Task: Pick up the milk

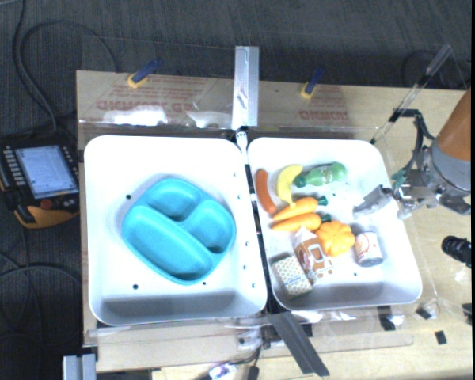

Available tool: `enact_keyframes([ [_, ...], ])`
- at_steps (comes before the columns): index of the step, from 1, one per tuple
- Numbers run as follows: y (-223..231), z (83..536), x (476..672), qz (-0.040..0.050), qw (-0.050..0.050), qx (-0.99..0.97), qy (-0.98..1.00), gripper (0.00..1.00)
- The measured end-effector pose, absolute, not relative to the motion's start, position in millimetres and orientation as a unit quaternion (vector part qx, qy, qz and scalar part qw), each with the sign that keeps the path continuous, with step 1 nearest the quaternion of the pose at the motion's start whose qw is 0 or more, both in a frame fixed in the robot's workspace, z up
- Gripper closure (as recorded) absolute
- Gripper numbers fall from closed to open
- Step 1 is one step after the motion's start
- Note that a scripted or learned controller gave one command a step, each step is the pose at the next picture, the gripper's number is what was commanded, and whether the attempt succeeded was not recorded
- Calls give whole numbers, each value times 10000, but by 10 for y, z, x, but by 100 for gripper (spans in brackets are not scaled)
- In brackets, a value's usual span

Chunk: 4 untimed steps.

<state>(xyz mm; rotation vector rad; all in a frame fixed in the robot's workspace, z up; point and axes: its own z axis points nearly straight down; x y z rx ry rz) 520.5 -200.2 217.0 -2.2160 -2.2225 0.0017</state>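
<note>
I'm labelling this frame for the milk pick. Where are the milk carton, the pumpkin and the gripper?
milk carton (313, 257), camera view, on its front face.
pumpkin (336, 237), camera view, middle of its orange body.
gripper (374, 199), camera view, at its fingertips.

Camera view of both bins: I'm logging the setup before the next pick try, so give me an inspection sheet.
Surface: bench bears left bin and right bin side by side.
Job's things: milk carton in right bin, touching the pumpkin.
Clutter: banana, green bottle, sausage, two carrots, can, patterned box; blue divided tray in left bin.
Hand: hand over right bin's right side, holding nothing.
Cables: black cables on floor at left.
Surroundings: pendant on carpet.
</note>
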Motion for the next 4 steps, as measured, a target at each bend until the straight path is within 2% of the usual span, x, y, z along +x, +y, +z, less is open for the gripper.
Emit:
enact_keyframes([
  [1,-2165,1920,5157,11,9,-6454,-7639,0],
  [2,-2151,2007,5166,2,14,-6447,-7644,100],
  [3,-2055,926,5227,-28,-77,-6727,-7398,100],
  [4,-2130,2354,4840,18,-3,-7914,-6113,100],
])
